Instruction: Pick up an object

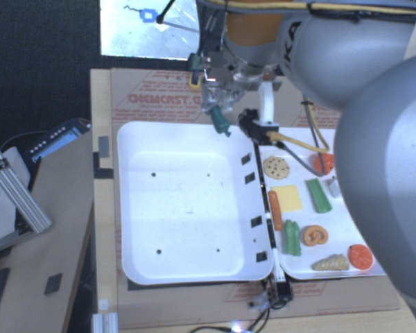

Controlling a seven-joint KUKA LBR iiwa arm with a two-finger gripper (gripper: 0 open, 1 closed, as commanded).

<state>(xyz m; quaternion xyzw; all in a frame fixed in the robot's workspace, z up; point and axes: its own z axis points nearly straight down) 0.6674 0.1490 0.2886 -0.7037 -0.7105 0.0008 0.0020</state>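
Observation:
My gripper [219,120] hangs over the far rim of the left bin [187,207], near that bin's back right corner. Nothing shows beneath it but the white rim. The objects lie in the right bin [301,217]: a chocolate-chip cookie [276,166], a yellow cheese square [287,198], an orange sausage-like stick [275,210], a green stick [319,194], a darker green piece [291,238], a brown pretzel [314,236], a beige cone-shaped piece [331,262], a red tomato [360,256] and another red piece [323,164]. The big grey arm hides part of this bin's right side.
A black divider strip [263,207] runs between the two bins. Brown cardboard [159,99] lies under the bins and shows behind them. A metal rail [17,193] and a blue device [55,139] sit off to the left of the bench.

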